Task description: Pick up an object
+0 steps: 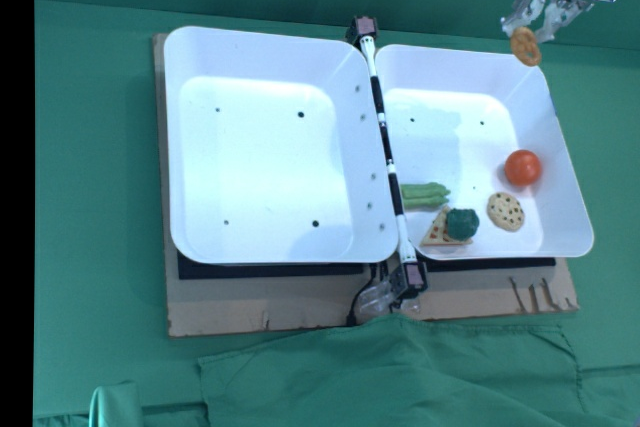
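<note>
We've got the gripper (530,25) up high over the right bin's (556,120) far corner, fingers pinching a small round orange cracker (525,46) — it hangs just below the fingertips, tilted on edge, its longer side running roughly up-down. Well below the fingers in that bin: a tomato (522,167), cookie (505,211), broccoli (461,223) and green beans (424,194).

Small round orange disc (525,46), flat, biscuit-like, with a pale centre. Held on edge between fingertips of gripper (531,27), raised above far right corner of right bin (565,225). Hangs tilted, face toward camera, well apart from items lying in that bin.
</note>
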Robot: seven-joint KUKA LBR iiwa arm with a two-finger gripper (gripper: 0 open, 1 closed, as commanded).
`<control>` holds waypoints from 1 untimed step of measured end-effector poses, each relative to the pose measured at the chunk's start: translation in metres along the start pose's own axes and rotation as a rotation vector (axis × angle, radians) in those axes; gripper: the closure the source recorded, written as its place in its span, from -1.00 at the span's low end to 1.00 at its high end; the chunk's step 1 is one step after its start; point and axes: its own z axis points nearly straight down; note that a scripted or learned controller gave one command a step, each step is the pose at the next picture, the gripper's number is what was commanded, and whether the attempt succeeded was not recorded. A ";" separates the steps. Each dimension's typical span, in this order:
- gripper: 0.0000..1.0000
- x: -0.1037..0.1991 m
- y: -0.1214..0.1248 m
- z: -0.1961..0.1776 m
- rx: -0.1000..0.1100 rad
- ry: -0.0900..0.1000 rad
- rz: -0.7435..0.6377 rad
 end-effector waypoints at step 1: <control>1.00 0.019 -0.041 0.022 0.006 0.002 0.002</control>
